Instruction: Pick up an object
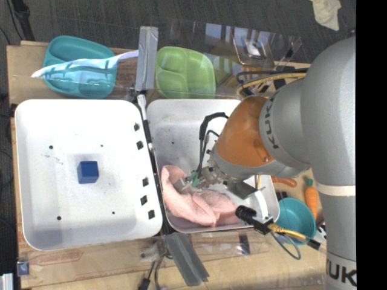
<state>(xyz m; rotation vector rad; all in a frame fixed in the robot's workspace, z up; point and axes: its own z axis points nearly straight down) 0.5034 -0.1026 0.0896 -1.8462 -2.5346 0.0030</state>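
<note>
Reached down into the right bin (181, 116) with the claw (196, 180) low over the pink cloth (193, 204), which lay bunched against that bin's near wall. Seemed to be at the grasping step: tip right at the cloth's upper edge, perhaps touching it. Could not tell whether the claw was released or clenched, nor whether any cloth sat between its tips; too small and cluttered with wiring. Judged the lift not yet begun. Called next for a firm pinch on a fold, then a straight rise clear of the bin wall. Left alone in the left bin (36, 119): a blue cube (88, 171), well apart.
</note>
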